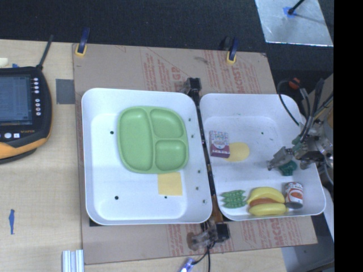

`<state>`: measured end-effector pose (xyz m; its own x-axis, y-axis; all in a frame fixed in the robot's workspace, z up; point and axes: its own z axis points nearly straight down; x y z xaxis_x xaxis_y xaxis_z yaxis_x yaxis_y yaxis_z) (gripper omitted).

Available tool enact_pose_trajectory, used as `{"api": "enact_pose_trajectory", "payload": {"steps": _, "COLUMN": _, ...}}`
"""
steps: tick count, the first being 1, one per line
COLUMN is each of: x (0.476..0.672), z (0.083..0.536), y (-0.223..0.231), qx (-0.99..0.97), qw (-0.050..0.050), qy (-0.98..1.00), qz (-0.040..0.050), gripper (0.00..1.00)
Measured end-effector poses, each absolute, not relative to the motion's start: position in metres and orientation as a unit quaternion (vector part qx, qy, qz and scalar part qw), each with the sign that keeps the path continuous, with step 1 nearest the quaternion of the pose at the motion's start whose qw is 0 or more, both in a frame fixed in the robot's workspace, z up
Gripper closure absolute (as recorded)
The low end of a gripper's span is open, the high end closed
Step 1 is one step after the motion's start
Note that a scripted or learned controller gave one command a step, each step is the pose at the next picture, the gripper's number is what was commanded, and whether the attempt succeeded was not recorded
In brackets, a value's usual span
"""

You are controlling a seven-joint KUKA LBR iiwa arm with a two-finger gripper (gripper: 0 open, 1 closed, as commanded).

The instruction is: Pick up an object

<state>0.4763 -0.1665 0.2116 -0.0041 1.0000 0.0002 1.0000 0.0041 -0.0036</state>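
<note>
The gripper [282,164] sits low over the right side of the right bin [256,103], reaching in from the right edge, and whether its fingers are apart or together cannot be told from this angle; a small dark green thing [289,167] lies right at its tip, but it is unclear whether the gripper has it. In the same bin, a small printed packet [219,143] lies near the left wall with a pale yellow round piece [239,151] just beside it. Along the front wall lie a green pea pod [233,198], a banana [266,201] and a small can [294,194] with a red label. The left bin [96,152] holds a green divided plate [152,139] and a yellow square slice [170,183] just in front of it. A handheld control tablet [21,111] rests on the bench at far left.
</note>
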Motion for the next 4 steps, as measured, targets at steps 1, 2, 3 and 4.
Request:
{"api": "enact_pose_trajectory", "payload": {"steps": 1, "x": 0.523, "z": 0.220, "y": -0.212, "qx": -0.706, "qw": 0.000, "qy": -0.708, "qz": 0.0007, "gripper": 0.00}}
{"api": "enact_pose_trajectory", "payload": {"steps": 2, "x": 0.525, "z": 0.126, "y": -0.211, "qx": -0.705, "qw": 0.002, "qy": -0.709, "qz": 0.0020, "gripper": 0.00}}
{"api": "enact_pose_trajectory", "payload": {"steps": 3, "x": 0.506, "z": 0.104, "y": -0.132, "qx": -0.704, "qw": 0.002, "qy": -0.710, "qz": 0.0016, "gripper": 0.00}}
{"api": "enact_pose_trajectory", "payload": {"steps": 4, "x": 0.532, "z": 0.092, "y": -0.180, "qx": -0.706, "qw": 0.001, "qy": -0.708, "qz": 0.0009, "gripper": 0.00}}
